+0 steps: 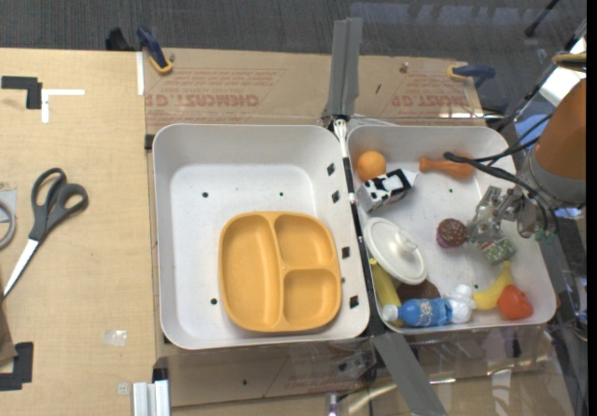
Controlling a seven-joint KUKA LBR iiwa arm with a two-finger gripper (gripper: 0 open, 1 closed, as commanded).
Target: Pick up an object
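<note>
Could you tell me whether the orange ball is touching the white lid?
Apart. The camera view shows the orange ball near the bin's back corner, with the black-and-white toy between it and the white lid.

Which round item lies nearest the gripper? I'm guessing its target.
The dark red ball, just left of the gripper. The orange ball sits far off by the divider.
</note>
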